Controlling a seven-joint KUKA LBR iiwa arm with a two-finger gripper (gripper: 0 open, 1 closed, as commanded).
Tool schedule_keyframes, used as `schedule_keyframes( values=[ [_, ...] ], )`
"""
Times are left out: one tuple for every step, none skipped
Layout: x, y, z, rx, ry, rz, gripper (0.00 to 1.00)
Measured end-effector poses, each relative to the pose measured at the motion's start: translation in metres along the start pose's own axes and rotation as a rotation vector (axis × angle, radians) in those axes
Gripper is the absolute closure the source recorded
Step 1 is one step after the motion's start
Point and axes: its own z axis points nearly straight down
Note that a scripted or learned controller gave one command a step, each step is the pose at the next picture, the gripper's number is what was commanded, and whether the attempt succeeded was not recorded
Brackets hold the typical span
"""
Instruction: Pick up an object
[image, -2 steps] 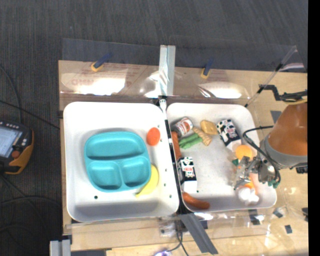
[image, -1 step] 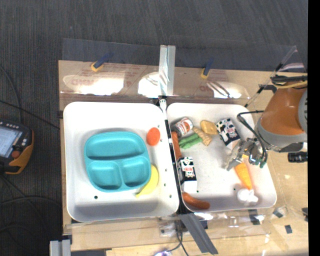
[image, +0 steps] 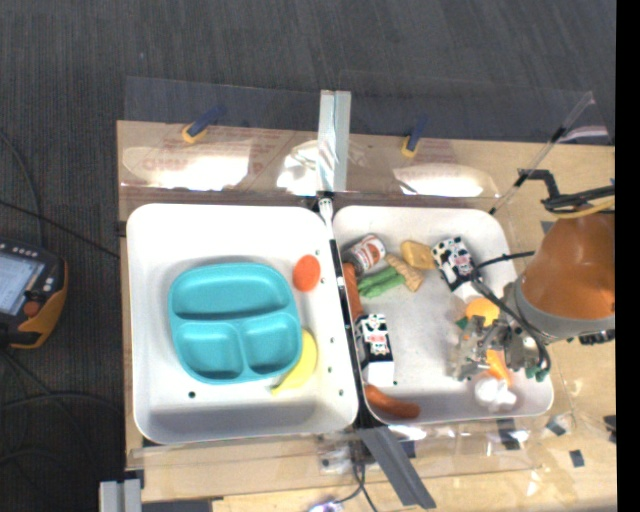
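My gripper (image: 488, 356) is down in the right bin (image: 430, 215), near its front right corner. It sits among a small orange piece (image: 482, 311) and a white object (image: 495, 393); which of them it touches is unclear. Further left in this bin lie a red-and-white can (image: 367, 251), a green item (image: 378, 284), a tan item (image: 417, 255), two cow-patterned cartons (image: 455, 260) (image: 376, 337), and two sausages (image: 350, 290) (image: 392, 402).
The left bin (image: 150, 400) holds a teal divided plate (image: 235, 320), an orange ball (image: 307, 271) and a banana (image: 298, 367). The arm's orange band (image: 572, 265) overhangs the right bin's right wall. A handheld controller (image: 25, 290) lies on the floor at far left.
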Motion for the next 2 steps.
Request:
schedule_keyframes(
  values=[
    [-0.038, -0.017, 0.003, -0.006, 0.021, 0.21, 1.0],
    [-0.112, -0.001, 0.003, -0.003, 0.018, 0.353, 1.0]
  ],
)
